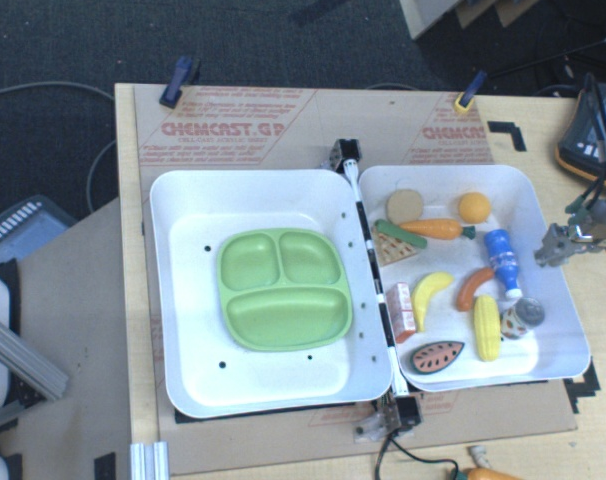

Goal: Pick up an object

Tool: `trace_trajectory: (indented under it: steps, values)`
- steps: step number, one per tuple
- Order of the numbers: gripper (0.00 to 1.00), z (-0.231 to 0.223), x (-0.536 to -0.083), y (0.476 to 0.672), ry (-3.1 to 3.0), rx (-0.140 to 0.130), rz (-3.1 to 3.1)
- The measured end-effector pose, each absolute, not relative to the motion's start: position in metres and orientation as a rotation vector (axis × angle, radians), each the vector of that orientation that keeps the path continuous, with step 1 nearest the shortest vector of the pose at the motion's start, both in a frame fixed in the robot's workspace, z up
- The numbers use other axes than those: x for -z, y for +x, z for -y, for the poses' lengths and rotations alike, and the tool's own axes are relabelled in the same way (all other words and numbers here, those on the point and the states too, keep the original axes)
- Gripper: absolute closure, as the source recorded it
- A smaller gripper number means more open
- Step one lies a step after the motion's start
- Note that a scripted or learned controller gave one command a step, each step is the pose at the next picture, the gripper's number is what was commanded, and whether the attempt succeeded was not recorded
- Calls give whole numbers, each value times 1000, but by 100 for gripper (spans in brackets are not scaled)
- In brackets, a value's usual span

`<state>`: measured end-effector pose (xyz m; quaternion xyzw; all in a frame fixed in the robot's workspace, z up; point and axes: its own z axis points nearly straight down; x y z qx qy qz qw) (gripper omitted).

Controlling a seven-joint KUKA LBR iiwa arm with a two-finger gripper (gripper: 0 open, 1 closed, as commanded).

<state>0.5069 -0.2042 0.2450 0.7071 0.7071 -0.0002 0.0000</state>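
Note:
The right bin point(543, 203) holds several toy foods: a tan round piece point(405, 205), an orange point(473, 207), a carrot point(433, 230), a sandwich wedge point(391, 247), a blue bottle point(501, 258), a banana point(430, 293), a red sausage point(473, 286), a corn cob point(486, 327), a watermelon slice point(438, 356), a pink packet point(401, 308) and a small grey piece point(529, 314). My gripper point(563, 241) hangs at the bin's right rim, right of the blue bottle, with nothing seen in it.
The left bin point(183, 268) holds a green divided plate point(283, 288). A black hinge strip point(368, 268) runs between the bins. Blue point(177, 81) and yellow point(470, 91) clamps grip the cardboard-covered bench at the back.

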Motion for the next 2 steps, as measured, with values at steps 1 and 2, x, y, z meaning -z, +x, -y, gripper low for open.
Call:
trace_trajectory:
  steps: [1, 2]
  values:
    - [0, 222, -95, 515, 2220, -1, -2221]
    - [0, 141, -87, 569, 2215, -7, -2218]
